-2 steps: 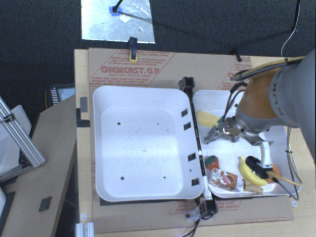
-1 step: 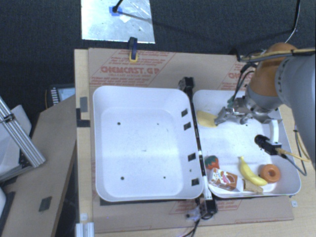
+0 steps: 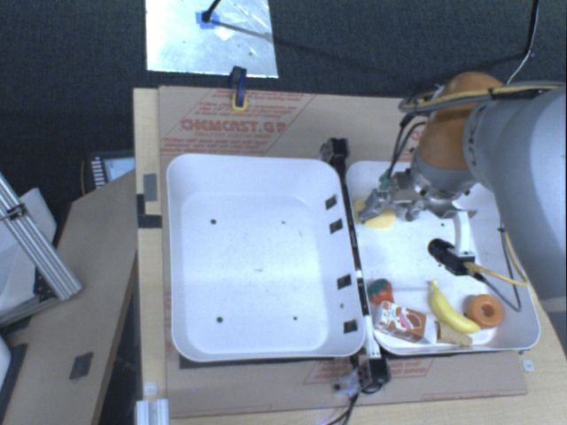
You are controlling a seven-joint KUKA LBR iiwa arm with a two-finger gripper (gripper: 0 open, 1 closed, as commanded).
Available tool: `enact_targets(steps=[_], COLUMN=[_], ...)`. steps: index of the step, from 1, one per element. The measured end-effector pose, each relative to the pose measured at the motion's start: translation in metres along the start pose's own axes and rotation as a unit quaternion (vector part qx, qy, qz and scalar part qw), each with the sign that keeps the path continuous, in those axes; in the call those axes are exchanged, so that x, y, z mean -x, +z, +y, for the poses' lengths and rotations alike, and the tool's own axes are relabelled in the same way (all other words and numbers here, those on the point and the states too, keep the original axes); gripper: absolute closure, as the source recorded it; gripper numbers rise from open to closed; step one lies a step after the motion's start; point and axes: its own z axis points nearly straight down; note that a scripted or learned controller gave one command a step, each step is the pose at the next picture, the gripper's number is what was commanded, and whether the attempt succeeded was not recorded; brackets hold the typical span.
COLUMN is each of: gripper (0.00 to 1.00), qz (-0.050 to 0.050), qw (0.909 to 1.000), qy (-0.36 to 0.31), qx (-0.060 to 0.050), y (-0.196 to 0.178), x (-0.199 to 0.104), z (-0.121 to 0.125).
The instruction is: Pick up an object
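My gripper point(image 3: 379, 205) hangs low over the far left part of the right bin point(image 3: 523, 326), right above a pale yellow object point(image 3: 381, 221) that lies against the bin floor. The object is partly hidden by the gripper, and I see nothing lifted. Near the bin's front lie a yellow banana point(image 3: 447, 306), an orange ring-shaped piece point(image 3: 485, 310), a small red and green piece point(image 3: 380, 290) and a colourful packet point(image 3: 406, 322).
The left bin point(image 3: 257, 255) sits beside the right one, divided from it by a rim with black clips point(image 3: 341, 228). Cardboard lies beneath both bins. The grey arm enters from the right, covering the right bin's far right corner.
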Motion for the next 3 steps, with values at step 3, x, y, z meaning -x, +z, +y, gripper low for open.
enact_targets(steps=[3], gripper=[0.00], qz=[0.000], qw=[1.0000], qy=[-0.001], qx=[0.002], y=[-0.105], x=[-0.057], z=[0.005])
